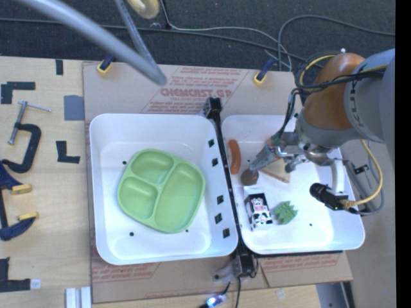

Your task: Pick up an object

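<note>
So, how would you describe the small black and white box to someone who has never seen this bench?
Look at the right bin of the two white ones. Near its front left corner, close to the divider, lies a small box, beside a green toy. Only the box is black and white; the sausage and wedge lie further back.

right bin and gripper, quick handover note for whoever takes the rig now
Gripper: low in the right bin, over its left part; whether it is open or shut cannot be told.
Things: sausage by the divider, tan wedge beside the gripper, cow-print carton, green leafy toy at the front. Green divided plate lies in the left bin.
Done: nothing seen lifted.
Left: grasp and raise one object.
</note>
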Available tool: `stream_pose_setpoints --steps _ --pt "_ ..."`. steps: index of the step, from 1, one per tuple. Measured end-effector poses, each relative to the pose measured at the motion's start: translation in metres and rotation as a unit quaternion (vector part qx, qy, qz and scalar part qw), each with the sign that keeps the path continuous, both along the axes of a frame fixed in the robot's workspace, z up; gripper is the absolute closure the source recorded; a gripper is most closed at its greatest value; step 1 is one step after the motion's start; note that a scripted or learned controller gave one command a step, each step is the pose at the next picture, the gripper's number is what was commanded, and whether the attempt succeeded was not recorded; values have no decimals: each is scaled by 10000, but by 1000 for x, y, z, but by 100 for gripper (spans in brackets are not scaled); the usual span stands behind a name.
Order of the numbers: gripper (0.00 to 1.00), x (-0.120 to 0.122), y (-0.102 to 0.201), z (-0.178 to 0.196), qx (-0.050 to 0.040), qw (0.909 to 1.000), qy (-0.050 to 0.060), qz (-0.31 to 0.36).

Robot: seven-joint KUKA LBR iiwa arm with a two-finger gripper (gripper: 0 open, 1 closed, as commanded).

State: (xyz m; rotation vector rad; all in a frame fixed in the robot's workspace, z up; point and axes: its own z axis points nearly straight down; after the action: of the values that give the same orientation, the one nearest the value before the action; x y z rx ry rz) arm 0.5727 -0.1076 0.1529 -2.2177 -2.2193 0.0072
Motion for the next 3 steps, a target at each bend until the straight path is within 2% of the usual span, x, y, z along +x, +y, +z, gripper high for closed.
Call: stream_pose_setpoints --steps 1,2,3 --pt "0 -4 -6 -46 -1 10000 -1 1" --pt "0 -2 -7 -65 -13 10000 -38 -2" --pt "100 -2 -6 -56 -10 10000 -43 10"
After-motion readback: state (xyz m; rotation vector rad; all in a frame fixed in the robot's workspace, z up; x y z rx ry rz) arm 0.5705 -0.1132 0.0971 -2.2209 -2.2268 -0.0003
